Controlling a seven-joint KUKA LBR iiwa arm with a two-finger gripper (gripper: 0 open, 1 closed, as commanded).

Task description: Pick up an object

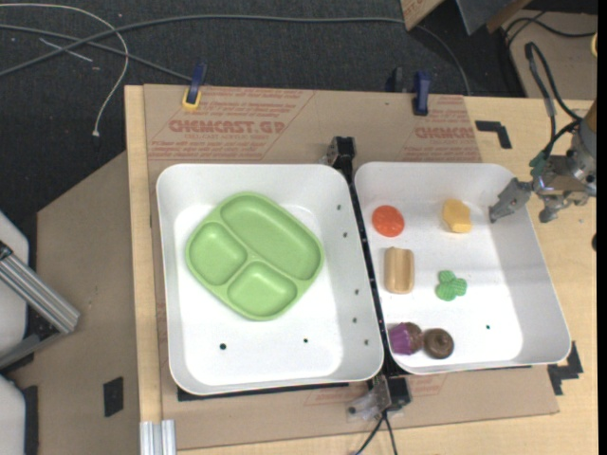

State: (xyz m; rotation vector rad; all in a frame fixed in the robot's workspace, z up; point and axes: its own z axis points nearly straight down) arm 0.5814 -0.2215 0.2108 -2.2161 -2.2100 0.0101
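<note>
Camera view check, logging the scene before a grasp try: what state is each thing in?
gripper: open, above the right bin's far right rim, holding nothing
green divided plate: flat in the left bin, compartments bare
orange ball, yellow block, tan roll, green broccoli, purple piece, brown doughnut: loose in the right bin, ungrasped

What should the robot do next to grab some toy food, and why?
Probably slide left and lower toward the yellow piece. The gripper sits open at the right bin rim with nothing between its fingers, and that piece looks nearest.

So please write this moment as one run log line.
gripper: open, above right bin edge | held: nothing | nearest: yellow piece | left bin: green tray
</note>
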